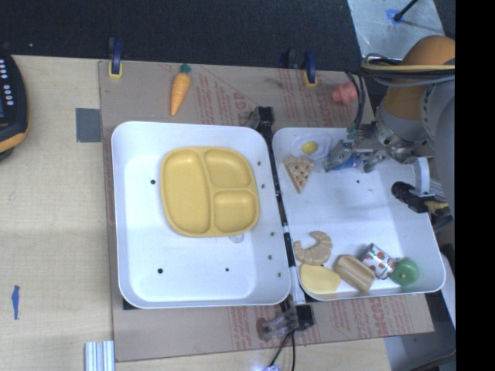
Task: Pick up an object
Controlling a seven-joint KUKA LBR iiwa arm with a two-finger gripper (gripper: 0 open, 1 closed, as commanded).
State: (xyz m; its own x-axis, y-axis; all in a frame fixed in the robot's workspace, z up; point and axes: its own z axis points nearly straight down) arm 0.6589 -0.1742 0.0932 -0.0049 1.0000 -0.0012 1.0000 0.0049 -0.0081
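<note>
Both bins (124, 207) are plain white. The divided plate (209, 189) is a pale mustard yellow. Right beside the metallic grey-blue gripper (340, 159) there's a tan pizza slice (298, 172) with reddish dots and a fried egg (309, 148), white with a yellow yolk. Further from the jaws: beige croissant (314, 246), yellow disc (319, 279), tan bread roll (353, 272), red-and-white can (377, 260), green ball (405, 270). The carrot (179, 90) is orange with a green top.

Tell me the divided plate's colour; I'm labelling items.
Pale yellow plate, seen in the camera view, left bin.
</note>
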